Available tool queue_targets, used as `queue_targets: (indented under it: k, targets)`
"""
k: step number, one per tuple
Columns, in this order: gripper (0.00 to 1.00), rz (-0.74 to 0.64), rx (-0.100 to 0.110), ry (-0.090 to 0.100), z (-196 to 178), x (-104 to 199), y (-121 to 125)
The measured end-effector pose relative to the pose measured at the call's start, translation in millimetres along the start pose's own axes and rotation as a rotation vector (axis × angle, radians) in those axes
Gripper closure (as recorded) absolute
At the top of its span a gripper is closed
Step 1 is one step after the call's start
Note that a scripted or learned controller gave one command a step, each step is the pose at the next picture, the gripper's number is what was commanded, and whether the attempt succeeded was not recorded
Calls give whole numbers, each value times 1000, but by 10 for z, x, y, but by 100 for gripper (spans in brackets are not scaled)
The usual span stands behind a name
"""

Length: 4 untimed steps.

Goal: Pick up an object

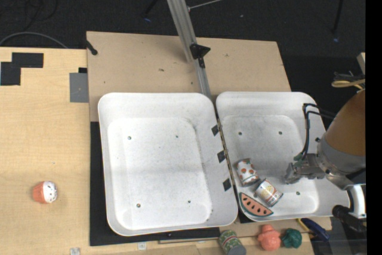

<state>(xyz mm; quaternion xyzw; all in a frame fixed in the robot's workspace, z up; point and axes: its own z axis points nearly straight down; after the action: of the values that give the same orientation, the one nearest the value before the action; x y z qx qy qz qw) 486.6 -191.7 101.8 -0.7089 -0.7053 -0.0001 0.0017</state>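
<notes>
The right bin [268, 107] holds three small things near its front left corner. A white cup with red marks [246, 171] sits beside a silver can [268, 191] lying on its side. A watermelon-slice toy [256, 205] rests against the front rim. My gripper [295, 172] hangs low over the bin floor, just right of the silver can and apart from it. Nothing shows between it and the can. The grey wrist and orange band [352, 125] rise behind it at the right edge.
The left bin [119, 110] lies beside the right one, with black clips [221, 155] along the shared rim. A green, a pink [268, 237] and a teal toy sit on the bench in front. An orange-and-white ball [45, 192] lies far left. A metal rail [179, 9] slants up behind.
</notes>
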Motion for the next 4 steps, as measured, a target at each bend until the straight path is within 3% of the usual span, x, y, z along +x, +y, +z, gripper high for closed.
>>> queue_targets:
  k: [2, 3, 4]
  targets:
    - [100, -7, -5, -3, -1057, 166, 14]
    - [100, -7, -2, -3, -1208, 159, 19]
    - [100, -9, -2, -1, -1258, 600, 97]
